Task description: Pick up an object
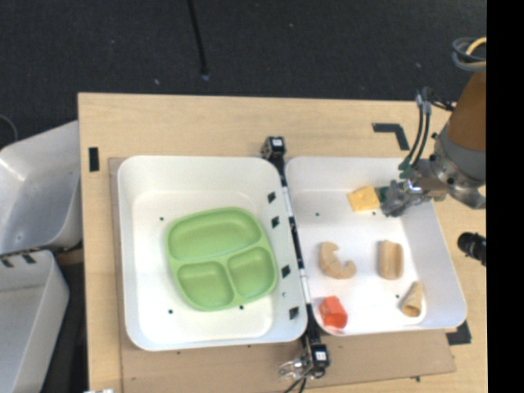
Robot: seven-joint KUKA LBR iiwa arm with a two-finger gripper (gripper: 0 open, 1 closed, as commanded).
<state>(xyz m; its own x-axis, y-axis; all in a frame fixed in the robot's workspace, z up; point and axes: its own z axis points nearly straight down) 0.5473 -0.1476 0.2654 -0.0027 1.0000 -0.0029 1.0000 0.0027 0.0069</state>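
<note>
The right bin [434, 244] holds a yellow block [363, 199] near its back, a tan curved piece [335, 261], a tan roll [390, 259], a cone-shaped tan piece [412, 299] and a red block [332, 313] at the front. My gripper [395, 198] hangs low at the bin's back right, just right of the yellow block and close against it. Whether the block sits between the fingers is unclear from here.
The left bin [139, 301] contains a green divided tray [220, 257]. A black-clipped divider [288, 236] runs between the bins. The arm's orange band [471, 121] and cables reach in from the right edge. A white container [33, 195] stands off the bench at left.
</note>
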